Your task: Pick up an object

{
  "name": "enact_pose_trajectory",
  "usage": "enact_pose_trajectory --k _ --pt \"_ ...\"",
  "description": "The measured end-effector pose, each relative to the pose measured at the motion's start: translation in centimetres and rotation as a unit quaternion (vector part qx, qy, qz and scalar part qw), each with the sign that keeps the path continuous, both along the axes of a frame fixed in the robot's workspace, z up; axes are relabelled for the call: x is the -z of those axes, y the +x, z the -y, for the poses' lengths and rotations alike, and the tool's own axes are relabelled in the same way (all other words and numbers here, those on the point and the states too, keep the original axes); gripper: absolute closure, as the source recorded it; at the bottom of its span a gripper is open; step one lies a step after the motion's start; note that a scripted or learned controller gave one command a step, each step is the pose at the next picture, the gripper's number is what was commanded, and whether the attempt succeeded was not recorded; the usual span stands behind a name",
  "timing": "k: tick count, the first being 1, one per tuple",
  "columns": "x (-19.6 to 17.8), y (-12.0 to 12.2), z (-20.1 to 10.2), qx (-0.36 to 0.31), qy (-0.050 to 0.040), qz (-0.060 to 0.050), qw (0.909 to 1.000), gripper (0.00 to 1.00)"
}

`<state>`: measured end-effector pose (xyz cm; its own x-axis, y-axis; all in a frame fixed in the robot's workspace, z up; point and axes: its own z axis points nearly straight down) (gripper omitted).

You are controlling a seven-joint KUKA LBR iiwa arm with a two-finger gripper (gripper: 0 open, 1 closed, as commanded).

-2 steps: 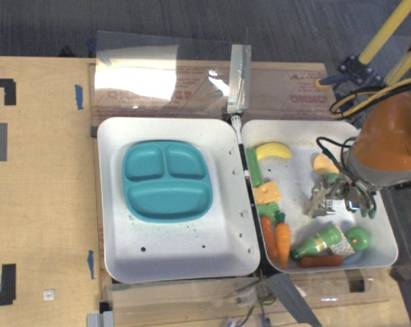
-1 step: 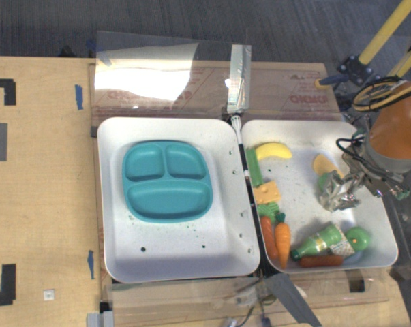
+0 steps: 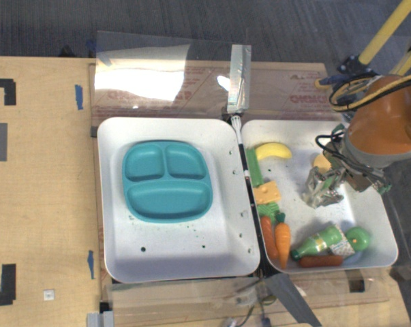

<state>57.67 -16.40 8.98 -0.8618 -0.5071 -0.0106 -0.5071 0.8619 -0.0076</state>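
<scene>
Now, gripper (image 3: 322,188): low in the right bin (image 3: 375,213) (finger state unclear).
Banana (image 3: 273,151): near divider.
Teal plate (image 3: 168,180): left bin (image 3: 116,203).

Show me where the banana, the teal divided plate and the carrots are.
banana (image 3: 273,152), camera view, middle of its yellow curve.
teal divided plate (image 3: 168,199), camera view, floor of its large lower compartment.
carrots (image 3: 282,239), camera view, orange body of the right-hand carrot.

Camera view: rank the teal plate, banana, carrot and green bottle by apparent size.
1. teal plate, by far the largest.
2. green bottle.
3. carrot and banana look alike; unranked.
</scene>
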Motion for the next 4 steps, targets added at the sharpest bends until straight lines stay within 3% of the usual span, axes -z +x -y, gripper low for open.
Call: enact_pose_trajectory --k 2,3,4 --pt "0.0 0.4 -3.9 0.048 0.0001 0.000 0.9988 0.00" --pt "-1.3 0.7 -4.0 0.047 0.0003 0.005 0.9989 1.00" --pt "-2.4 0.9 -4.1 0.047 0.0007 0.009 0.9988 1.00"
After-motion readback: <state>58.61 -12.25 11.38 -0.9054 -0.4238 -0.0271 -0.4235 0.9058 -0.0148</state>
